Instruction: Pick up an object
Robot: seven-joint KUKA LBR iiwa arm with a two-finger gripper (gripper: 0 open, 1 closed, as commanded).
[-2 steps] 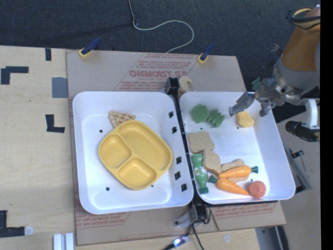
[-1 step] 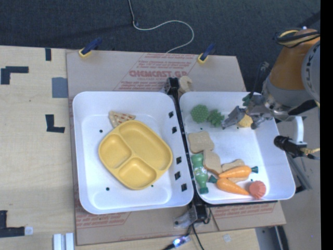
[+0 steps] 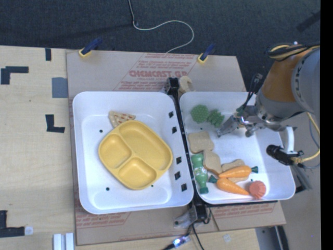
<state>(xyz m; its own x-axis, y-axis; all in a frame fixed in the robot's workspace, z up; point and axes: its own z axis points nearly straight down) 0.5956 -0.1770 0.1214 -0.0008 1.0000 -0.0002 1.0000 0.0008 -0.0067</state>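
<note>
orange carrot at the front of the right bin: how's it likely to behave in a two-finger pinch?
The carrot looks like smooth moulded plastic, so probably stiff, light and a bit slippery. Its tapered, rounded body may roll or squirt out of a pinch. It lies against a second carrot and a red piece, so a push would likely shift those too.

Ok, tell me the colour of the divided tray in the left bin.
Yellow tray, clear in the camera view.

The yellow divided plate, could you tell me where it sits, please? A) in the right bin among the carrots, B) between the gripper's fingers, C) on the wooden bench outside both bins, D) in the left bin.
D: the yellow plate lies flat inside the left bin, beside a waffle piece.
</note>
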